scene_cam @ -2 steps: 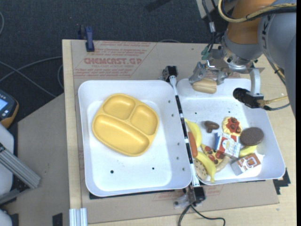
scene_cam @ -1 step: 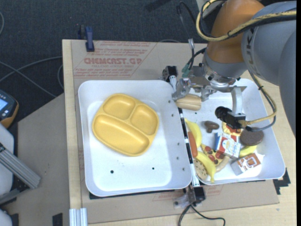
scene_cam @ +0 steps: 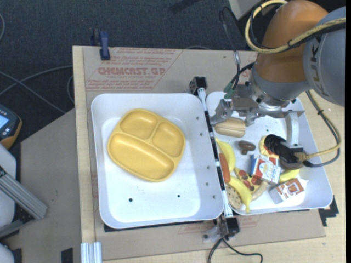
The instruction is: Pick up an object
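Note:
My gripper [scene_cam: 232, 113] hangs low over the back left part of the right bin [scene_cam: 315, 199]. Directly under and in front of it lies a tan bread roll [scene_cam: 230, 129], very close to the gripper; contact is unclear. A small brown lump [scene_cam: 246, 145] sits just in front of the roll. Along the bin's left wall lie a yellow banana [scene_cam: 228, 154] and a red-orange sausage-like piece [scene_cam: 225, 170]. A red and white carton [scene_cam: 269, 169] and a blue item [scene_cam: 253, 164] rest mid-bin.
The left bin [scene_cam: 109, 201] holds a yellow divided plate [scene_cam: 146, 144]. The right bin's front holds a round cracker [scene_cam: 234, 198], a second banana [scene_cam: 245, 193] and a small red and white box [scene_cam: 289, 189]. The divider between the bins [scene_cam: 213, 147] runs close to the gripper.

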